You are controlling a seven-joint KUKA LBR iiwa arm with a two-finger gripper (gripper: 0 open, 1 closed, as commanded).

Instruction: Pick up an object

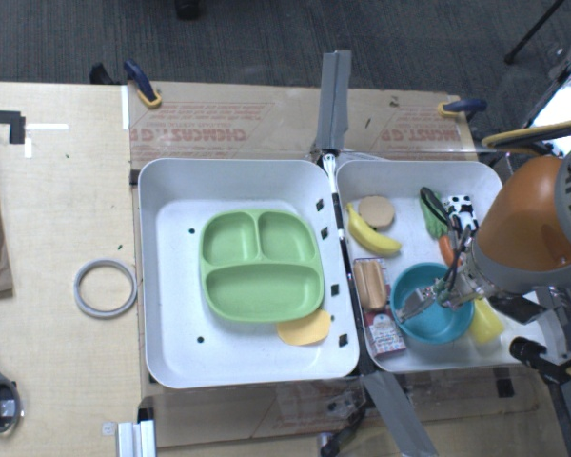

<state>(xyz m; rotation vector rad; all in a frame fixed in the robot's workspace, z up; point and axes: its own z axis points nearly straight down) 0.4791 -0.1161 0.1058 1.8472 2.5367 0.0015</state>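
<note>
**Gripper low over the blue bowl, no grasp confirmed**

We found the gripper down inside the right bin, over the near-left rim of the blue bowl. Whether its jaws stood apart or together we could not tell; the metal parts blurred against the bowl, and nothing was visibly held between them.

Taking the bowl as landmark: a banana lay behind it to the left, with a round tan piece just beyond that. A brown block sat just beside the bowl's left, a red-labelled packet in front of that block, and a yellow item touched the bowl's right side. The left bin, well apart, held a green divided plate.

We judged the step to be the approach or closing phase on the bowl rim. The next move would call for a firm closure on the rim, then a straight lift.
</note>
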